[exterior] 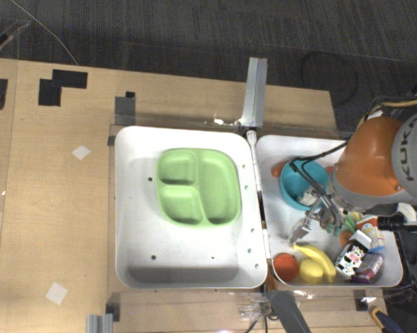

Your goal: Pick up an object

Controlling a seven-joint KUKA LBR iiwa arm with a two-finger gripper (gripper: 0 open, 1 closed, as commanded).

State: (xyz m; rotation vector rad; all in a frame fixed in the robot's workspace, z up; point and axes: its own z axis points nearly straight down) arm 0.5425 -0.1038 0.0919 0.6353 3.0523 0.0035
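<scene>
Wooden bench, crowded white bin (279, 217). Gripper (308, 225) close by banana (313, 255); spread or pressed together, cannot tell. Risk: red ball (285, 266) touching banana blocks entry, so the grasp may slip.

You've got two white bins on a tan bench (48, 210). Left bin (134, 214): pale green tray (197, 186). Right bin (279, 214): teal bowl (301, 184) far side; yellow banana (315, 260) and red-orange ball (285, 266) near edge; right of them, white box (353, 257) with black spots, plus a purple item (369, 269). Arm (371, 159) is grey with an orange band.
</scene>
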